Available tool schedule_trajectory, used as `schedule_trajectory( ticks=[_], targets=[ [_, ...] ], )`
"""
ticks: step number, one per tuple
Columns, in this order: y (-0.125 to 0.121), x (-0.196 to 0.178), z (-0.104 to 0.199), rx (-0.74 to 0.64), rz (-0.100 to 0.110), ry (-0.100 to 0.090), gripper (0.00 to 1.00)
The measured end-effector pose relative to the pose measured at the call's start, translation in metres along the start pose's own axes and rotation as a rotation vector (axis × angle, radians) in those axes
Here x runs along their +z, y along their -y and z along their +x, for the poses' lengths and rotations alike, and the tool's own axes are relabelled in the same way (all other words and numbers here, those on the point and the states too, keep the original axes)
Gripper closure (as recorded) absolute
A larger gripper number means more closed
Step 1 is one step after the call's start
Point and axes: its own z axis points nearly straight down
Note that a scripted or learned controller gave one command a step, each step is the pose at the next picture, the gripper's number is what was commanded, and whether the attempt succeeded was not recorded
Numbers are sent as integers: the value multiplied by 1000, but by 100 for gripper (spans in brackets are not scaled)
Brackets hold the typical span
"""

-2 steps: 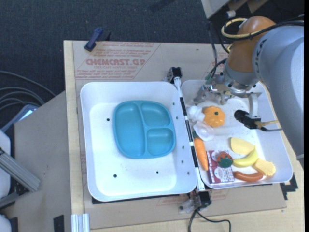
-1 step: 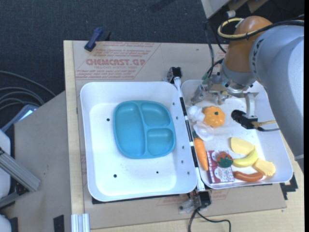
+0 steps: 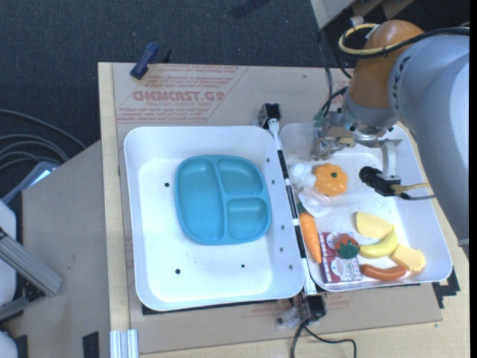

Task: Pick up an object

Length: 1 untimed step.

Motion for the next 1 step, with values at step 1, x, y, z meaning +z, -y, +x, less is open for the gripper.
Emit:
schedule_trajectory(
  ticks=[1],
  targets=[
    [0, 0, 0, 0, 1, 0, 0]
  ],
)
